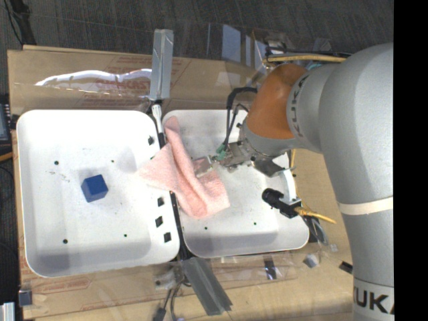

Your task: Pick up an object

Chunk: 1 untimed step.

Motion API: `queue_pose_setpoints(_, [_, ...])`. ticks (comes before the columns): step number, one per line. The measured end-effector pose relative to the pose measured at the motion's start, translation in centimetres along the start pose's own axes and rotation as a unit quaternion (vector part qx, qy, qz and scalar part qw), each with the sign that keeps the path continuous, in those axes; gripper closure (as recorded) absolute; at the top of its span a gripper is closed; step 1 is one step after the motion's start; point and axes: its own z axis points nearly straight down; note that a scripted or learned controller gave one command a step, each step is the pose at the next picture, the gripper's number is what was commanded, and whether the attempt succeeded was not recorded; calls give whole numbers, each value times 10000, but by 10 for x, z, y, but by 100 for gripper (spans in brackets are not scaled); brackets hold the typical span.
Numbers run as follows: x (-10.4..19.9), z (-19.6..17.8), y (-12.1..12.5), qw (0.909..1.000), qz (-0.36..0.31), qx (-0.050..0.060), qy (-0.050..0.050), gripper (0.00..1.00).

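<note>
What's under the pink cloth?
The cloth drapes over the divider between the left bin and right bin, covering part of both floors. Anything beneath it is hidden.

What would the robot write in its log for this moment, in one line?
end effector: over right bin, at pink cloth | cloth: draped across divider | blue cube: left bin

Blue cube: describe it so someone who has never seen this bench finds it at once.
Of the two white bins, take the left bin. The blue cube sits alone on its floor, left of centre. It is small, hard-edged and solid blue, unlike the floppy pink cloth draped over the divide between the bins.
</note>
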Motion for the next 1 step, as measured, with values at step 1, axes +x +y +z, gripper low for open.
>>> queue_pose_setpoints(1, [24, 12, 11, 9986, -530, -23, -7, 0])
